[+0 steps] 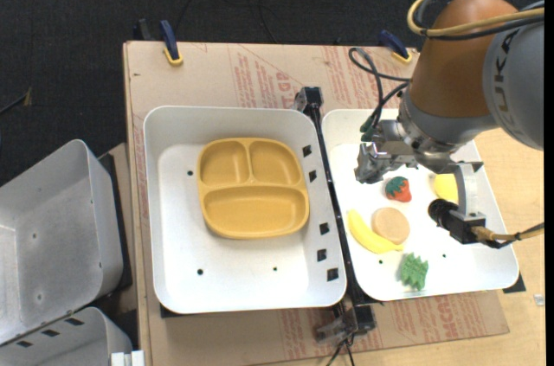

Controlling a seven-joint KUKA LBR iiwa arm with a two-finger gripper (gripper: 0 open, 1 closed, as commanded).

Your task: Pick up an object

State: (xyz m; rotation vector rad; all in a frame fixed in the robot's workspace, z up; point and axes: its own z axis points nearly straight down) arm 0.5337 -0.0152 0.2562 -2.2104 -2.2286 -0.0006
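In the right bin (450, 282) lie a yellow banana (367, 236), a tan round cookie (391, 226), a red strawberry-like piece (398, 189), a green leafy piece (414, 271) and a yellow item (445, 187). My gripper (374, 165) hangs low over the bin's upper left part, just left of the red piece and above the banana. Nothing shows between its fingers. The grey and orange arm covers the bin's upper right corner.
The left bin (173, 269) holds a yellow divided tray (254, 187). A black divider with clips (322, 183) runs between the bins. Cables (368, 79) trail at the back. A black fitting with a cable (459, 221) sits at the right bin's right side. A grey tub (52, 243) stands left of the bench.
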